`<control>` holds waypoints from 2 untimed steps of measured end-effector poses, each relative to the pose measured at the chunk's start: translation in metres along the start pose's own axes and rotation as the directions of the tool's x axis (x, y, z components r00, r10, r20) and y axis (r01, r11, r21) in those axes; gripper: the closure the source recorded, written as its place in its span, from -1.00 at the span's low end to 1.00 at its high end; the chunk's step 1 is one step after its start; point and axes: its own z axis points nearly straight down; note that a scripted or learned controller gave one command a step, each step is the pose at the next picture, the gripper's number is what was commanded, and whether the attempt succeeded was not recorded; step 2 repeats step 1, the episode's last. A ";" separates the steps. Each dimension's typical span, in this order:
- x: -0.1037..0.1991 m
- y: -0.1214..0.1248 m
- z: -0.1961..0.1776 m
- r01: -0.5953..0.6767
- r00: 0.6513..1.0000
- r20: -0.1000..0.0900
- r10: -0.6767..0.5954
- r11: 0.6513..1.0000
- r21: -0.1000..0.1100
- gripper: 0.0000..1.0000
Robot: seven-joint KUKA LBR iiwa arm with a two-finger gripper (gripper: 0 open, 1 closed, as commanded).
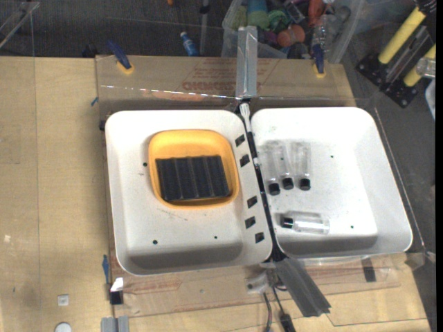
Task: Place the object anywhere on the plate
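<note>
No text, label or number can be read with certainty. The clear sheet [208, 81] behind the two bins carries faint reddish printing in a few lines — too blurred and small to make out a single word. Nothing else on the bench or in the bins bears any mark that can be read.
</note>
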 end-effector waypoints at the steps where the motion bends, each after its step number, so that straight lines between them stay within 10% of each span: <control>1: 0.000 0.000 0.000 0.059 0.998 0.000 -0.059 0.998 0.000 1.00; 2: 0.000 0.000 0.000 0.059 0.998 0.000 -0.059 0.998 0.000 1.00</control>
